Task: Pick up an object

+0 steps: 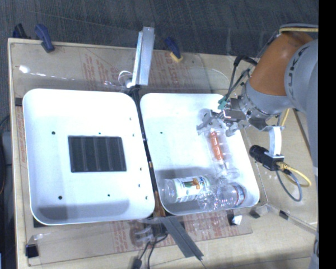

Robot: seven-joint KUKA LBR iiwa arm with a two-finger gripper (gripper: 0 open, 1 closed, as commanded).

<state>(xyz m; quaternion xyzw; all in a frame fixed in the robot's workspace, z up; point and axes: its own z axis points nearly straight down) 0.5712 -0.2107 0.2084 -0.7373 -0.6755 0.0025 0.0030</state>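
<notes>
Bottles lie in the right bin [173, 108]: a labelled bottle [186, 188] along its near wall, an orange-filled bottle [217, 146] just below my gripper [217, 118], whose opening I cannot tell.

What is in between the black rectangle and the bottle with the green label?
In the camera view, the black rectangle lies in the left bin and the labelled bottle in the right bin. Between them are white bin floor and the bins' adjoining rims.

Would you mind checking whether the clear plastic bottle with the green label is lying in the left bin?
No, the bottle lies on its side in the right bin, along its near edge.
</notes>
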